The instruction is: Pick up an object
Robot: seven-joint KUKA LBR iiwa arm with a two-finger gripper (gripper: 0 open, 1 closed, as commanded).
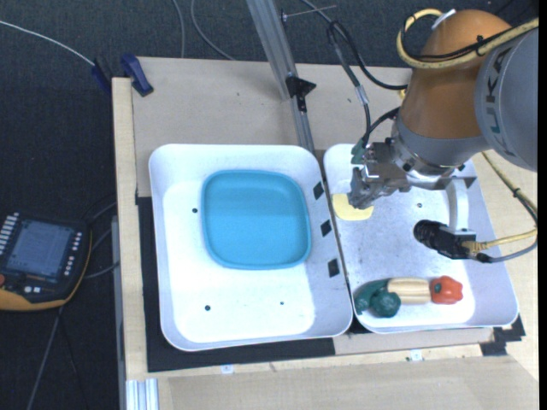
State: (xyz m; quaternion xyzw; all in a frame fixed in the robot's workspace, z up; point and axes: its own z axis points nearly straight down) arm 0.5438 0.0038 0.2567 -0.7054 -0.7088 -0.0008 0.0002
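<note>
Arm had the gripper (366, 186) low in the right bin (389, 254), over a pale yellow piece (352, 209) by the bin's left wall. Fingers: can't tell if open or closed, and nothing seen betw. them. Step looked like the approach/descent onto that piece, grasp not yet confirmed. Other candidates sat along the near edge: green object (378, 301), tan block (408, 290), red object (445, 289) (touching in a row). Left bin (179, 314) held a blue tray (255, 219). Next move prob. needs a firm close around the yellow piece, then a straight lift w/o scraping the wall.
</note>
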